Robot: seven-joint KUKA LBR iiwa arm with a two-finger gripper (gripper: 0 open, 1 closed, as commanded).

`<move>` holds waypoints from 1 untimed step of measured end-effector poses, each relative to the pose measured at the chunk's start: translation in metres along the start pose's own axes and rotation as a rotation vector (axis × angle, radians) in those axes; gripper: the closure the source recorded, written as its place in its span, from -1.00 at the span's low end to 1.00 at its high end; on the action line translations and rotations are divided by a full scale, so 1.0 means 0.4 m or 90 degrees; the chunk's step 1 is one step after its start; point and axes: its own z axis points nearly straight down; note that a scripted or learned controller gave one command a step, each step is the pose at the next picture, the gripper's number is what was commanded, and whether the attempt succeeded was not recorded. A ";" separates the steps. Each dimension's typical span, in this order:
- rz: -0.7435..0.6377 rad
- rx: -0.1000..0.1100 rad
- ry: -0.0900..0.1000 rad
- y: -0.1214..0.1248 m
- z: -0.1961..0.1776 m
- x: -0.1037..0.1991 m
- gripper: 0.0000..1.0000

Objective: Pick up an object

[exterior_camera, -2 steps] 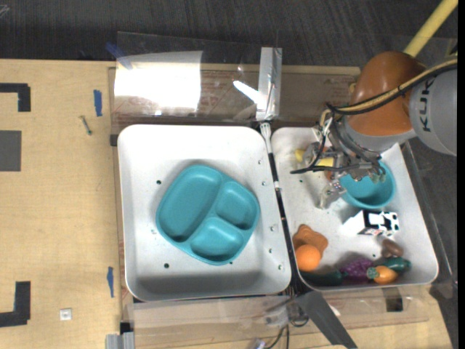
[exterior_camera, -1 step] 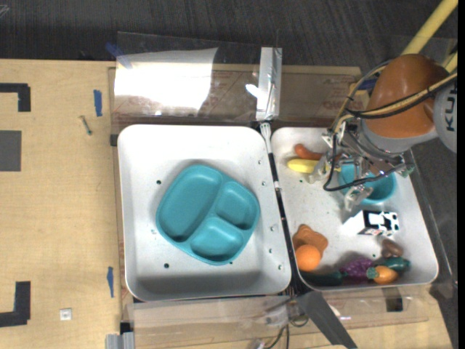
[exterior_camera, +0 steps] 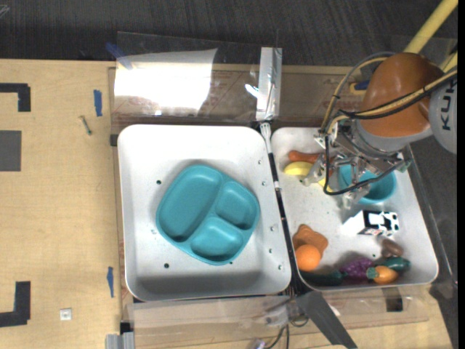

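Toy food lies scattered in the right-hand bin (exterior_camera: 429,257), any piece of it a candidate for picking. Starting from the left, the wooden worktop (exterior_camera: 51,217) carries black corner marks and bits of blue tape. Next comes the left bin (exterior_camera: 138,151), holding a teal divided plate (exterior_camera: 208,212) with three compartments, sitting a little askew near the bin's middle. Behind this bin a sheet of clear plastic (exterior_camera: 167,86) catches the light.

Across the divider, the right bin holds a yellow lemon-like piece (exterior_camera: 296,169) with an orange-brown piece (exterior_camera: 299,155) touching it near the far-left corner. Toward the near side sit an orange ball-shaped fruit (exterior_camera: 308,257) beside a brownish-orange lump (exterior_camera: 311,236), then a bunch of purple grapes (exterior_camera: 357,268), and an orange carrot-like piece (exterior_camera: 383,273). A black-and-white patterned item (exterior_camera: 381,223) rests just right of centre, and a teal bowl (exterior_camera: 383,186) is partly hidden under the arm.

The hand (exterior_camera: 347,187) hangs over the far part of this bin, tangled in cables; I cannot tell how far its fingers are parted, nor whether it has hold of anything.
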 end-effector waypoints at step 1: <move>0.101 0.003 -0.001 0.063 -0.002 -0.026 -1.00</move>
